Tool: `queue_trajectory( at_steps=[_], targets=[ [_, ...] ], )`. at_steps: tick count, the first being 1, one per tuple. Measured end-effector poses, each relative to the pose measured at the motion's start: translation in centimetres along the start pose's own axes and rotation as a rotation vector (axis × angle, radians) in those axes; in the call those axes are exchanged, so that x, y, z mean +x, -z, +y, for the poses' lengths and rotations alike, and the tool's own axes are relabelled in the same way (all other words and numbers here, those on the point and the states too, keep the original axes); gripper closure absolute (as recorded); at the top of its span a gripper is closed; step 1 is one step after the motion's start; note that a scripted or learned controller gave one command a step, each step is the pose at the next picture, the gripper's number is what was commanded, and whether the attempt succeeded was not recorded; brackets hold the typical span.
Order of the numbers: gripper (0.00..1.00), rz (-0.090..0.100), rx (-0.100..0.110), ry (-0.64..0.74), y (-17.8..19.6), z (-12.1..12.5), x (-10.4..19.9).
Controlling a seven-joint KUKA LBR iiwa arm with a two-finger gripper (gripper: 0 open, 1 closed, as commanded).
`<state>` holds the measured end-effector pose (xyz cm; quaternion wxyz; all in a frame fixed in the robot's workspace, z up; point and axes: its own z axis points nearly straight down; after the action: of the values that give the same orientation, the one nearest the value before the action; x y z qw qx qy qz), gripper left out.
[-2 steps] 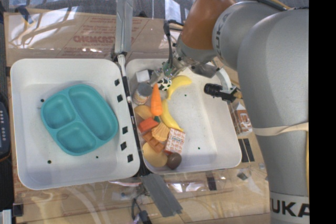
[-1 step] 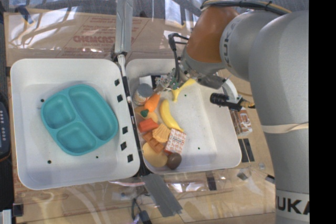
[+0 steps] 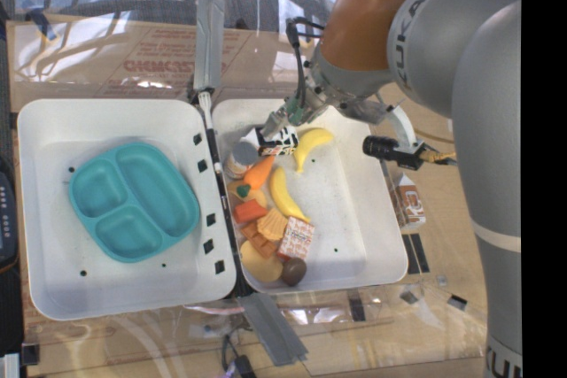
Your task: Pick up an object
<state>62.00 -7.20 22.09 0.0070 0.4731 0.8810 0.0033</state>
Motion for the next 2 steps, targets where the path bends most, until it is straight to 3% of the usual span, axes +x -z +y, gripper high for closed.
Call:
queue_trajectory(
  at_steps=[1, 2],
  targets=[
    [1.00, 0.006, 0.012, -0.183, 5.07, 2.78, 0.08],
    [1.00, 0.006, 0.014, -0.176, 6.01, 2.84, 0.10]
  ],
)
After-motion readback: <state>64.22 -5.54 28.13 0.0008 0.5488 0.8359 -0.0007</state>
